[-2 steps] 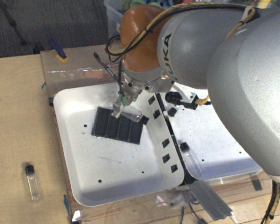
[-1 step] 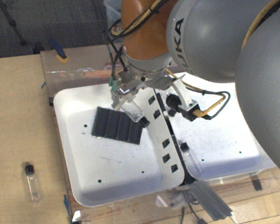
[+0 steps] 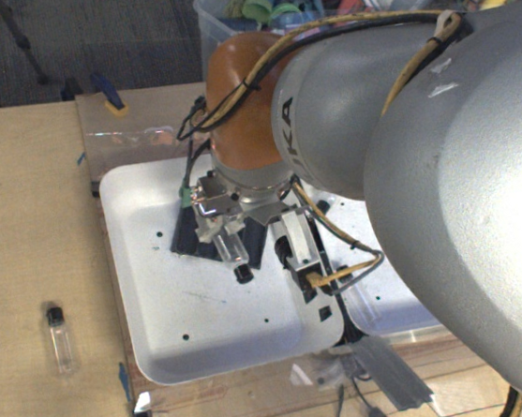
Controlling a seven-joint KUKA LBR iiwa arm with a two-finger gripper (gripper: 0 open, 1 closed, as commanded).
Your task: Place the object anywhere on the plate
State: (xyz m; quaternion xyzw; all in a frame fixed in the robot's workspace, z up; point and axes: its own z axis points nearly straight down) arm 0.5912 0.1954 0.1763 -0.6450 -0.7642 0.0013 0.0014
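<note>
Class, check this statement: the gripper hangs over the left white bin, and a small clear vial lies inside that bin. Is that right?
Not quite. The camera view shows the gripper over the left white bin, but the small clear vial lies outside it, on the bench to its left.

The shallow white left bin (image 3: 158,291) has bare floor along its left and front; the bulky grey arm (image 3: 402,129) covers its right side.

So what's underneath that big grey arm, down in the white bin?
Under the gripper a dark flat thing lies on the floor of the left bin, partly covered. The arm hides most of the other bin, so its contents cannot be seen.
</note>
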